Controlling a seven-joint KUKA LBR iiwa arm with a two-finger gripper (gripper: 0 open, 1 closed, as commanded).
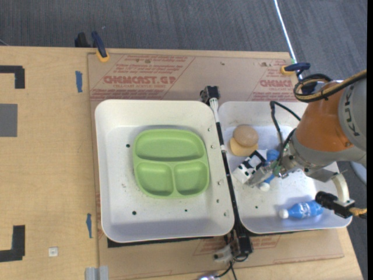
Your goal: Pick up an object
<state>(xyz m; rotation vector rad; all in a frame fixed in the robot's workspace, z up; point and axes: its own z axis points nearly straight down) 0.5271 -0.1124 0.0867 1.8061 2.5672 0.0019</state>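
Note:
In the right bin (pixel 326 226), my gripper (pixel 261 175) is down low among a cluster of small objects. A black-and-white patterned object (pixel 249 163) lies just left of the gripper tip, touching or nearly touching it. Just right of that is a small blue object (pixel 272 155), partly hidden by the wrist. A tan round object (pixel 244 137) rests at the bin's upper left. Near the front edge lies a blue bottle with a white cap (pixel 302 210). Whether anything is held cannot be told.
The left bin (pixel 111 156) holds a green divided plate (pixel 171 162). A ridge (pixel 224 162) separates the two bins. The arm's orange band (pixel 320 127) and cables hang over the right bin's far right side. Cardboard (pixel 151 74) lies behind the bins.

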